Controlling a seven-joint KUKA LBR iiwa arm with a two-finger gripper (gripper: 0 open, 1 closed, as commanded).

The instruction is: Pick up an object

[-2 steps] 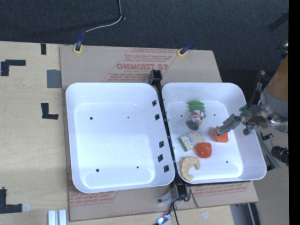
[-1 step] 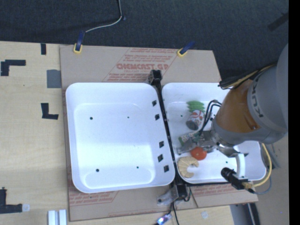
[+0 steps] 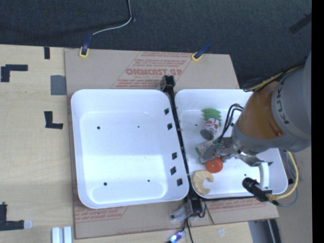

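Item: red tomato-like object (image 3: pixel 214 165), lying in the right bin (image 3: pixel 276 185) among the small objects, just below-left of the gripper (image 3: pixel 218 148); we judge a short reach toward the bin's near wall; whether anything is held, we cannot tell.

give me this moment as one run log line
arm: over right bin | gripper: low among objects | nearby: red ball, green item, tan piece | grasp: unconfirmed
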